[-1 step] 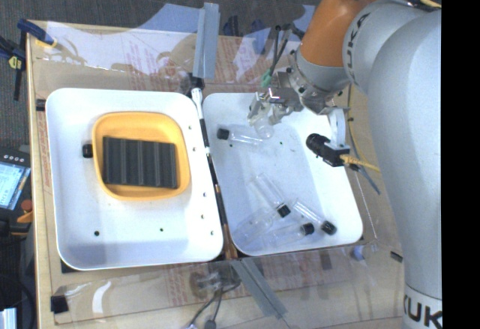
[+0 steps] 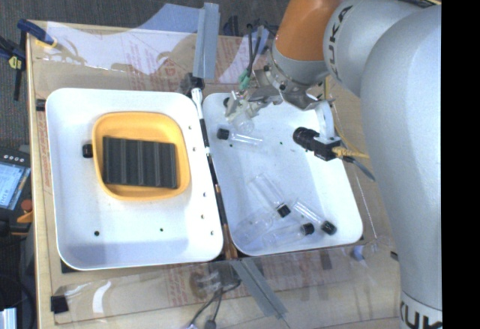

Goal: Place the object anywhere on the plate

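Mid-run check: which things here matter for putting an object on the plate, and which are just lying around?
For the job:
yellow plate in the left bin
clear tubes with black caps in the right bin
gripper

Lying about:
blue-handled tool
handheld screen

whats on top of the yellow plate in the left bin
A dark ribbed rectangular insert lies flat on the yellow plate, covering most of its middle. Whatever is under that insert is hidden. The clear tubes lie in the right bin.
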`<action>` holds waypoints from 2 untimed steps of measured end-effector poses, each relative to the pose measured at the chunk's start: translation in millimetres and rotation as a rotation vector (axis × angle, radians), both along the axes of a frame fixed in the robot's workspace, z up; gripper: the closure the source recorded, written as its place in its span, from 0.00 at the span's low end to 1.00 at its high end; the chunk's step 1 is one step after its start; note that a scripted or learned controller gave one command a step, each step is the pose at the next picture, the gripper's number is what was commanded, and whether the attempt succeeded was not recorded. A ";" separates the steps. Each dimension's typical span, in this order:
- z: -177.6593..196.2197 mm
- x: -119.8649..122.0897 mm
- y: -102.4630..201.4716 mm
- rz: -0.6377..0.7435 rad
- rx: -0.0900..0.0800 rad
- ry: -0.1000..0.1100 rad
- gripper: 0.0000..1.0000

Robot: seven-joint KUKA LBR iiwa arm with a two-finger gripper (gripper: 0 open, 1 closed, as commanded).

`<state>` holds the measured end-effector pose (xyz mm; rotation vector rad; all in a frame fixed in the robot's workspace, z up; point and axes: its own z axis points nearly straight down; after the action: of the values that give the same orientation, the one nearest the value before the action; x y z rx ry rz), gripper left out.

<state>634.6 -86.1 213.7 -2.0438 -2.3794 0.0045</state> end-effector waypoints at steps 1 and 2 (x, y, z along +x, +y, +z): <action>19.5 2.5 31.0 0.069 -0.001 -0.005 1.00; 19.6 2.5 30.8 0.069 -0.001 -0.005 0.00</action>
<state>637.1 -55.3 233.3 -1.9633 -2.4517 0.0009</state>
